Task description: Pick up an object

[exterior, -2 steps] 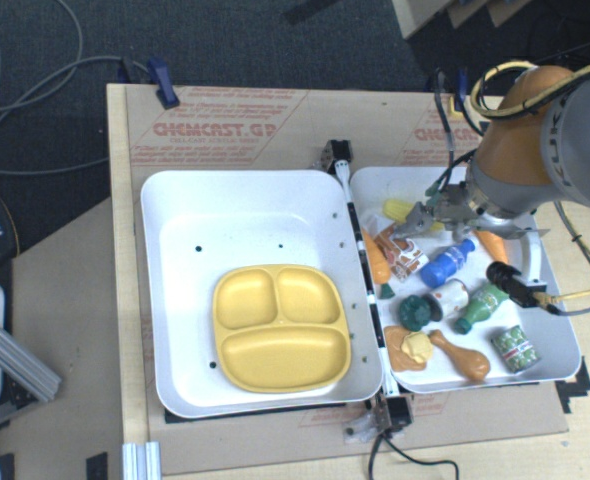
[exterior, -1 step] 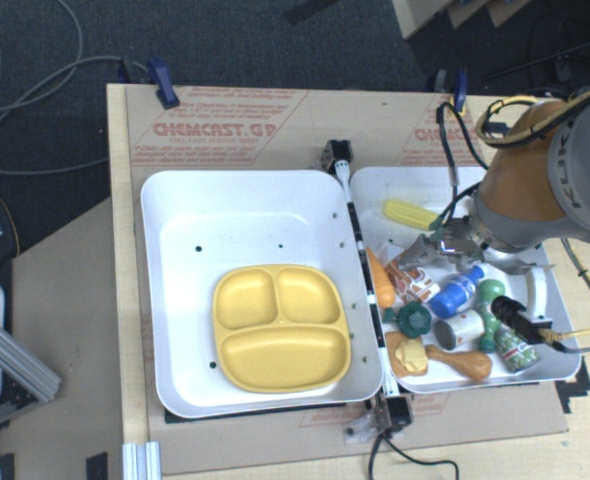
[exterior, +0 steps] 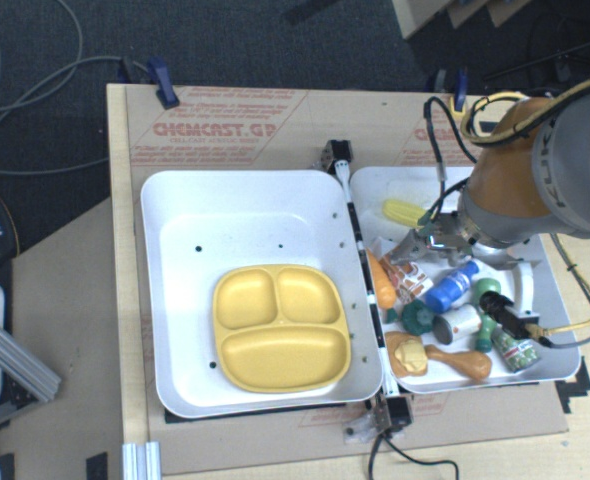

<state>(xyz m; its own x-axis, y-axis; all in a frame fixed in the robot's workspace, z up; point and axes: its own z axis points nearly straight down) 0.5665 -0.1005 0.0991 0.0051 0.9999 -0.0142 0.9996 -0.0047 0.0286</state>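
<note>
A: Several small objects sit in your right bin, right of frame centre. Listed from the bin's left wall: an orange carrot-shaped piece; a brown-and-white packet; a blue bottle; a dark green round piece; a white cylinder.

B: And the lower row?

A: You have a tan lump touching a brown drumstick shape, with a green speckled bottle at lower right. A yellow piece lies apart near the bin's top.

B: Gripper?

A: Your gripper hangs over the bin's upper middle, just above the packet. Whether it is spread or pressed together, you cannot tell; nothing shows between its tips.

B: Remaining stock?

A: One left bin, holding a yellow divided plate in its lower half.
</note>
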